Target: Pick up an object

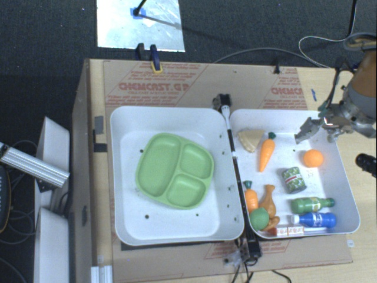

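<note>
While my gripper (321, 128) hangs with fingers apart and bare over the right bin's (347, 184) far edge, nothing is picked; the orange (313, 158) sits nearest.

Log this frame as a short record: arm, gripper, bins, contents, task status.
arm: reaches in from the right, above the right bin's far right corner
gripper: open, holds nothing, over the right bin
left bin: green divided plate
right bin: large carrot, orange, green can, green bottle, blue bottle, small carrot, other small toys
nearest to gripper: orange
task status: nothing picked up yet
</note>
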